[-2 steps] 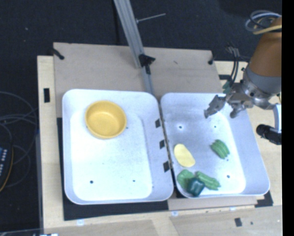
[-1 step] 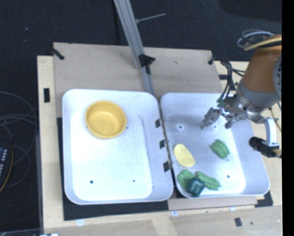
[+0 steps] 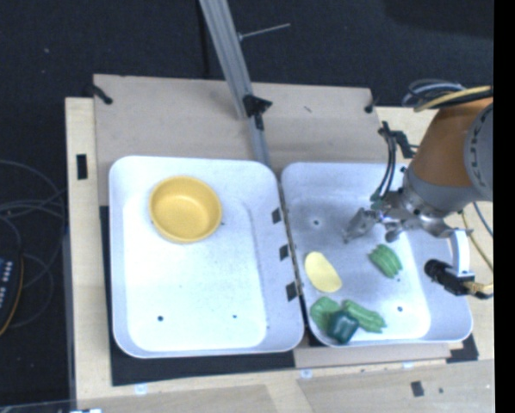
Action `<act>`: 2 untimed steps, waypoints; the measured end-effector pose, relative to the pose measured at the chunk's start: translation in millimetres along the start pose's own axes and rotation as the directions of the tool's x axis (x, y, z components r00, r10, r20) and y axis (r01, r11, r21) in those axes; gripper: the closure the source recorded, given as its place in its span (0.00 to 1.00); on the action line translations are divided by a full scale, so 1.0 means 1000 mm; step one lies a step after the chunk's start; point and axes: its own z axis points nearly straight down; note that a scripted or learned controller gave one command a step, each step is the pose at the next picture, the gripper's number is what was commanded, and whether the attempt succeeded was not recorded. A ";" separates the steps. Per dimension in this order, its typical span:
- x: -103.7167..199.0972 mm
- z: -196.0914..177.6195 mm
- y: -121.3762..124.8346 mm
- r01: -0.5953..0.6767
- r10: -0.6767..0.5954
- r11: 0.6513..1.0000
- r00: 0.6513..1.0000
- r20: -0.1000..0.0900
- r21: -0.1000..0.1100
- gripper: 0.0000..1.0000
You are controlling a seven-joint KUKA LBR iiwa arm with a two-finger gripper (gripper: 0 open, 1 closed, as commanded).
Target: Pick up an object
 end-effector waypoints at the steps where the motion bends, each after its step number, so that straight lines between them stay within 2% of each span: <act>1: 0.000 -0.013 0.002 0.000 0.000 1.000 1.000 -0.001 -0.006 1.00; 2: -0.004 -0.076 0.001 0.001 -0.001 1.000 1.000 0.001 -0.010 1.00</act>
